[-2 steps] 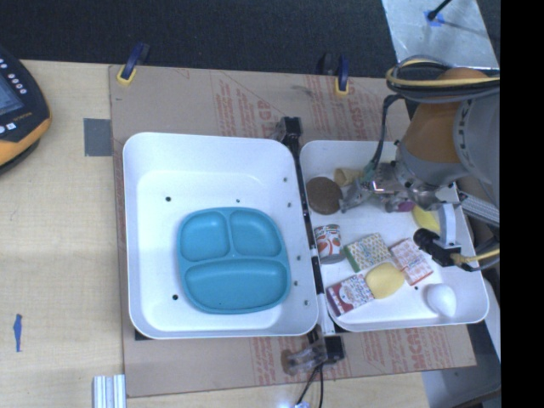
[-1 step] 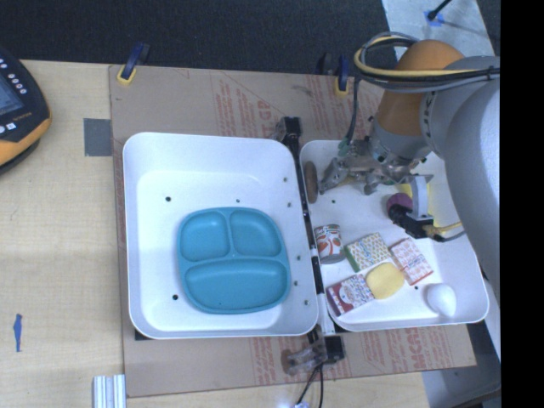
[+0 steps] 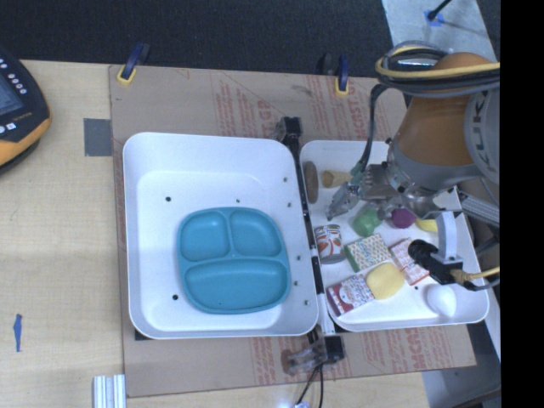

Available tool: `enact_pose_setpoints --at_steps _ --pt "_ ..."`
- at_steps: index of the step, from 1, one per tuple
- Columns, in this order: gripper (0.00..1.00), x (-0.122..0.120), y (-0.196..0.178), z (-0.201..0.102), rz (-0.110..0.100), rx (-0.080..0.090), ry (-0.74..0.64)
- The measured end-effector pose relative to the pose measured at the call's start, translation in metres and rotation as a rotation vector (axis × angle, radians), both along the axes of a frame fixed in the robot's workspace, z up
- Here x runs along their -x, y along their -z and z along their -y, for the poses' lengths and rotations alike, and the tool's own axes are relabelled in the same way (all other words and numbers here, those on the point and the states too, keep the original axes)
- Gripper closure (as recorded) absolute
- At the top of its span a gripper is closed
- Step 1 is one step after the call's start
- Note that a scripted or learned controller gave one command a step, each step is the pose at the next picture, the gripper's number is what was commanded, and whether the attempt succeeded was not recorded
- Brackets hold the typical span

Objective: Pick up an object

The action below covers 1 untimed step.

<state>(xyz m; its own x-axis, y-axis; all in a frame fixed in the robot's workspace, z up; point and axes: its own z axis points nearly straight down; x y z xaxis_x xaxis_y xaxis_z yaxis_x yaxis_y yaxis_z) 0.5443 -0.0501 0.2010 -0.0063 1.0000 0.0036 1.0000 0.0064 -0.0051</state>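
Observation:
My gripper (image 3: 344, 204) hangs over the left part of the right bin (image 3: 382, 320), pointing down and left. It is open, with nothing between its fingers. Just below it stands a small can (image 3: 328, 241). A green object (image 3: 366, 222) lies to its right, with a purple one (image 3: 401, 218) beyond that. Further forward are a patterned box (image 3: 367, 250), a yellow lump (image 3: 384, 280), a red and white packet (image 3: 348, 294) and a white egg shape (image 3: 442, 299). The arm hides the bin's back right part.
The left bin (image 3: 144, 168) holds a blue divided plate (image 3: 234, 258). A brown object (image 3: 311, 178) and a small tan piece (image 3: 330, 178) lie at the right bin's back left. A yellow and black device (image 3: 17, 100) sits at the bench's far left.

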Motion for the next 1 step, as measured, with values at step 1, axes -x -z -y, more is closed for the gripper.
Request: enact_pose_setpoints --at_steps 1 --pt "0.00 -0.0847 -0.0127 0.0492 0.011 0.007 0.003"
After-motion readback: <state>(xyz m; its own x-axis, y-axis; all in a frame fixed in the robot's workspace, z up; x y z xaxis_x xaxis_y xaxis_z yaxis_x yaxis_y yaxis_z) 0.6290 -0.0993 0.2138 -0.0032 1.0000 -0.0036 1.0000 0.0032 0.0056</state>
